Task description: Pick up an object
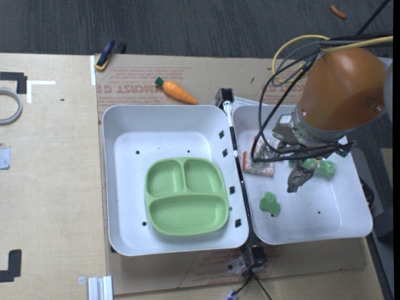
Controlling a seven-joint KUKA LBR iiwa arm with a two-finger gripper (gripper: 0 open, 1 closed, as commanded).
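The arm comes in from the right and hangs over the right bin, its orange band bulking large above the wrist. The gripper points down over that bin's middle, dark fingers low near the floor. From here I cannot tell how far apart they are, and I see nothing caught between them.

Taking the right bin as the mark: inside it, just beside the gripper on the far-right side, lies a light green toy, partly hidden by the wrist. Nearer the bin's front left sits a small dark green piece, apart from the gripper. Against the bin's left wall is a flat packet with red and white on it, its upper part under the arm's cables.

Touching the right bin on its left is the left bin, and in it a green divided plate lies flat, three compartments showing. Beyond the bins, up and left of the right bin, a toy carrot lies on the cardboard. Further left along that far edge is a small blue and yellow thing. Far off left of the bins, at the bench's edge, a roll of tape shows.
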